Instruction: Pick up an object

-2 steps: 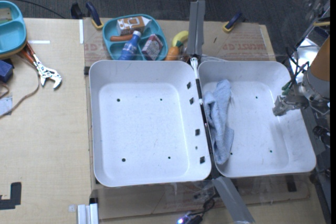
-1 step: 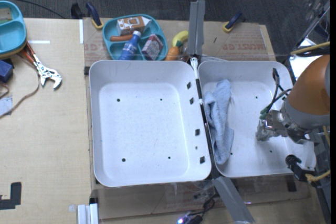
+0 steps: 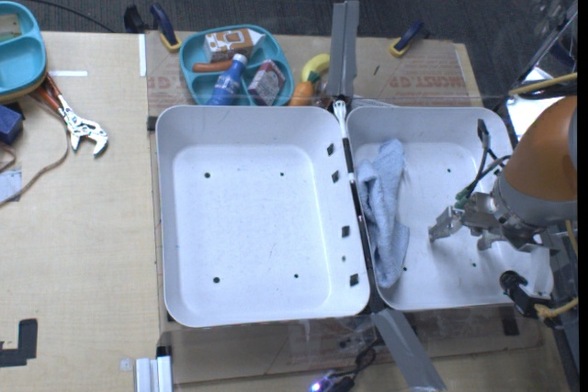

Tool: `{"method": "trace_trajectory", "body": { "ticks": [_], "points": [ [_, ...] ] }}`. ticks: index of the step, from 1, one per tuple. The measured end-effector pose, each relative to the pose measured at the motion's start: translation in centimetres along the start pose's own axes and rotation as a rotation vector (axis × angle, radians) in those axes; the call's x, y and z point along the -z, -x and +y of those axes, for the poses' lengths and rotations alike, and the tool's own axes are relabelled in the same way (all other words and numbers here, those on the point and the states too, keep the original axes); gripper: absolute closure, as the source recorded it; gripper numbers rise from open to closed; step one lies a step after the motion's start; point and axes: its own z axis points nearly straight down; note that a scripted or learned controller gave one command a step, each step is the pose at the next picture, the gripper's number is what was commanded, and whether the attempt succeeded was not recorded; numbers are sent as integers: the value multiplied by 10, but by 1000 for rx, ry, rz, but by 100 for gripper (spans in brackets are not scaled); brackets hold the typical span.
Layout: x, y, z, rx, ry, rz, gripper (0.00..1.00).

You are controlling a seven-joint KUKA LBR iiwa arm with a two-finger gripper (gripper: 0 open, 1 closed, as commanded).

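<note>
Pale blue-grey cloth [image 3: 386, 207], soft and crumpled into a long rumpled strip, lies along the left wall of the right bin [image 3: 432, 119], beside the divider between the 2 smooth white plastic bins. The metal end effector [image 3: 443, 229] hangs low over the bin floor, just right of the cloth and apart from it; whether it is released or clenched I cannot tell. A good grasp would likely move left and pinch a raised fold, not the flat edge.

The two bins [image 3: 248, 151] look like smooth white plastic with a matt finish. The towel [image 3: 386, 207] in the right bin is soft, wrinkled blue-grey cloth; the gripper [image 3: 450, 225] looks like bare metal
</note>
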Motion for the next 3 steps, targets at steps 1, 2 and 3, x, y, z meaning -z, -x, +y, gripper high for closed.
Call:
{"method": "trace_trajectory", "body": {
  "ticks": [1,2,3],
  "points": [
    [45,44,43,-227,0,3,0],
    [43,-4,151,-443,1,-2,0],
    [47,3,108,-510,0,-2,0]
  ]
}}
